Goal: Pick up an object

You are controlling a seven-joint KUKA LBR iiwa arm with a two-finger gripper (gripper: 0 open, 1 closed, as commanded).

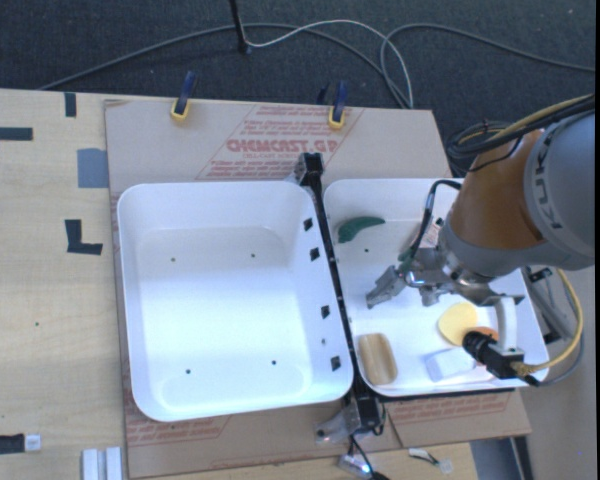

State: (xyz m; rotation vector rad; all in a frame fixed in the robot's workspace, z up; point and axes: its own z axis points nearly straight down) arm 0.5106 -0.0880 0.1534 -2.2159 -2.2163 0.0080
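Gripper (385, 290) mid right bin (380, 193), fingers spread, holding nothing. Green object (358, 228) near divider wall; tan block (376, 357), yellow disc (458, 321) along front rim. Cardboard (270, 133) reads "CHEMCAST".

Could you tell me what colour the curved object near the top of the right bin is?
The small curved object is dark green, clearest in the camera view.

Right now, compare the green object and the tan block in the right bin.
The green object is dark and curved, while the tan block is pale brown and rectangular. The green object lies near the bin's far wall, while the tan block sits by the near wall. Both rest on the right bin's floor, apart from the gripper.
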